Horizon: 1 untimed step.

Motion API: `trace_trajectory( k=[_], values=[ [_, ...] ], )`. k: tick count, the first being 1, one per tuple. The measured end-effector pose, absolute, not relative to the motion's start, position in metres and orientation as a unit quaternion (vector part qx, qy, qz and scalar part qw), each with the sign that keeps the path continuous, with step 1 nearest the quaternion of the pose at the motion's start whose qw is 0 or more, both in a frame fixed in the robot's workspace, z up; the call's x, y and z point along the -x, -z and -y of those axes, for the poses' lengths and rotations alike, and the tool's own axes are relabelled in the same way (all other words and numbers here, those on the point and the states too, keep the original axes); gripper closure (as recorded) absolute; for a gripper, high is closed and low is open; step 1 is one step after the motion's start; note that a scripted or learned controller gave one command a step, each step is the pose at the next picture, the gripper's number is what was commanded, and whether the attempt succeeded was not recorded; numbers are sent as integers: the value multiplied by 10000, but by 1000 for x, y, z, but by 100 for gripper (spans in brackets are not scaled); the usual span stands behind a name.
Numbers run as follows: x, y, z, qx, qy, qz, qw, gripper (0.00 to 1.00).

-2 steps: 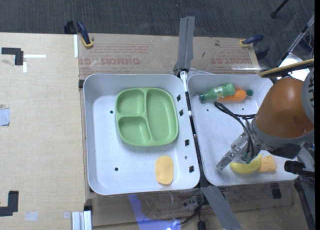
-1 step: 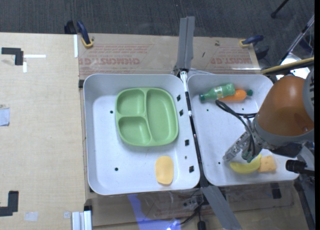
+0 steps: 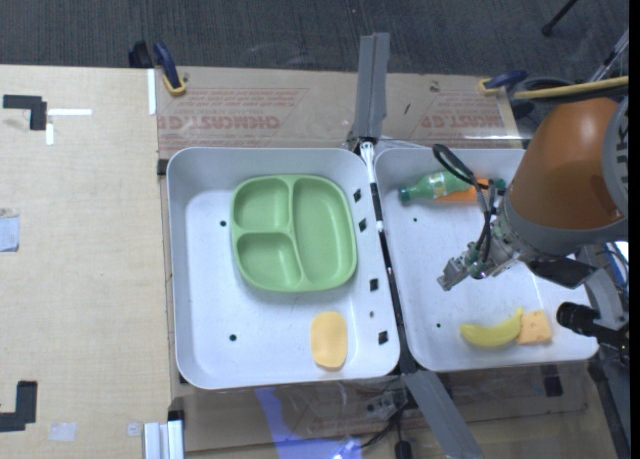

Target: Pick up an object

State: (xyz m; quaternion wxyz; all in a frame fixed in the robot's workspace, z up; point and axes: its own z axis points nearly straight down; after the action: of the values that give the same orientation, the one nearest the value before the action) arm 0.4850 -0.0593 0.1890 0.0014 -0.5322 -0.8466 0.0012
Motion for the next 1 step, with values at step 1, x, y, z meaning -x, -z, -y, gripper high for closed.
trace_trajectory(
  k=[1],
  values=[
    [-507,-188,66,5958,-21,8031,19,100]
  ],
)
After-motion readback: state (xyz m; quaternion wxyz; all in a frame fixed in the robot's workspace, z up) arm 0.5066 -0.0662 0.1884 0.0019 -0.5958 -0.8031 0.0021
